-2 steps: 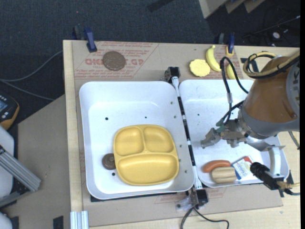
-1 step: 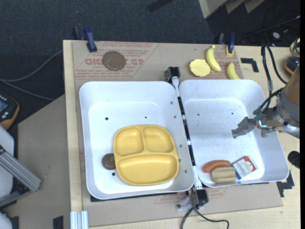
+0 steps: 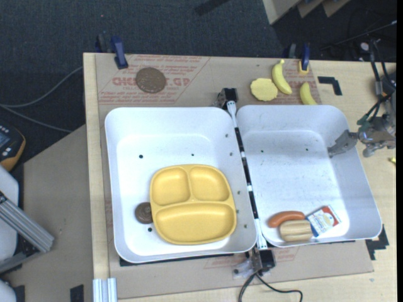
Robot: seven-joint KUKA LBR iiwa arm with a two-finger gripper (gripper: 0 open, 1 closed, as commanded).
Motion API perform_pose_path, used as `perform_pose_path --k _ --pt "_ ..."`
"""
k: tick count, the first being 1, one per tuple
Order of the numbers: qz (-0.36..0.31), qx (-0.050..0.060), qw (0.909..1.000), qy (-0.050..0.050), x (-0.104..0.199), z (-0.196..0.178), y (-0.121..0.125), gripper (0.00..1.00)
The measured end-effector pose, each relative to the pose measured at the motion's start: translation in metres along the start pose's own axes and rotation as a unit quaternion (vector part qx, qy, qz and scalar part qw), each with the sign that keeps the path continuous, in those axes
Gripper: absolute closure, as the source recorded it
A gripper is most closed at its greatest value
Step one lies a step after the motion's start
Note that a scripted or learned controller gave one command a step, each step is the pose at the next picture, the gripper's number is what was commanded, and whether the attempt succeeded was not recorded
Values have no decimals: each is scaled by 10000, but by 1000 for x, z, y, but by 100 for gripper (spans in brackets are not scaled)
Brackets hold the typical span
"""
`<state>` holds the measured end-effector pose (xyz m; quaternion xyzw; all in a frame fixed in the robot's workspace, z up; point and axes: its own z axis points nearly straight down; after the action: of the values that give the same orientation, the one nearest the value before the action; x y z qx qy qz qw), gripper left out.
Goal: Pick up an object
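Hovering at right bin [image 3: 352, 168] rim, claw [image 3: 345, 142] state unclear, hot dog [image 3: 291, 226] near front edge

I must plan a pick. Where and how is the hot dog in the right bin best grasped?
Grip the hot dog across its middle, from straight above. It lies flat and lengthwise left to right near the bin's front wall, a small carton touching its right end.

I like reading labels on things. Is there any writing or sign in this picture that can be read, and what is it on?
Red print on the board behind the bins: too faint and partly covered by a brown disc to read surely.
Label on the small packet in the right bin: too small to read.
Nothing else bears text.
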<state>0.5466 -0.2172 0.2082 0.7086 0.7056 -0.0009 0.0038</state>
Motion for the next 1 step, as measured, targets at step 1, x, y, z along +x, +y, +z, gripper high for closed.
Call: perform_pose_path --k 1 --pt "-41 56 10000 53 29 111 51 0"
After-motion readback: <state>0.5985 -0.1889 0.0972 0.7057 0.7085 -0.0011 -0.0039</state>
